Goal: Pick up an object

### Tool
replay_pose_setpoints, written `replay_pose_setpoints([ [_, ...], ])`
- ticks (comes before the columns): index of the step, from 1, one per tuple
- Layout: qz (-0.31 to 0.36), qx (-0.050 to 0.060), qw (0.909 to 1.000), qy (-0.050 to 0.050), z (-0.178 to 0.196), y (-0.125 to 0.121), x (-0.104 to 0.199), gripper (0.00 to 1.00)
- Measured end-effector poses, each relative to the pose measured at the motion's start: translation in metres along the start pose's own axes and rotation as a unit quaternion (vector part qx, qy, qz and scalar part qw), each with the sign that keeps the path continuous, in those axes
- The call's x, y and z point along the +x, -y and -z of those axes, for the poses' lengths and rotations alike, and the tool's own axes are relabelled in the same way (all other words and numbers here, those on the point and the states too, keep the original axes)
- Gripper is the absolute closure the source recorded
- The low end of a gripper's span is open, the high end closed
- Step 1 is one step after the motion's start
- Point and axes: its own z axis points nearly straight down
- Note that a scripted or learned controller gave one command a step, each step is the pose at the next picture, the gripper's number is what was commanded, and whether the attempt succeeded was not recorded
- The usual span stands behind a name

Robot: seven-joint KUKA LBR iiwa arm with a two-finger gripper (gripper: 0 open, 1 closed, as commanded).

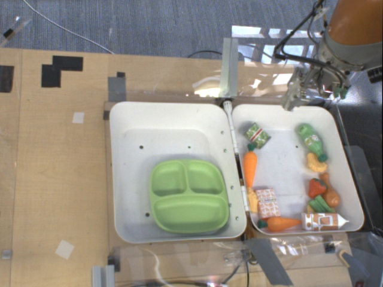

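My gripper (314, 91) hangs above the far edge of the right bin (281, 154), under the orange band of the arm. Nothing shows between its fingers. Below it in the right bin lie a green bottle (310, 139), a yellow piece (315, 161), a small green and red carton (257, 136), an upright carrot (249, 168), a pink box (267, 201), a second carrot (282, 223), a white and orange bottle (324, 221) and red and green toy vegetables (322, 195).
The left bin (137, 130) holds a green divided plate (189, 195). A metal post (230, 70) stands behind the seam between the bins. Cables run down the arm at the upper right. Wooden bench surface lies to the left.
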Motion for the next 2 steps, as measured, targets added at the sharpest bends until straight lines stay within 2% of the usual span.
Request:
replay_pose_setpoints([
  [2, 0.0, 0.001, 0.9999, 0.014, 0.031, 0.001, -0.005, 1.0],
])
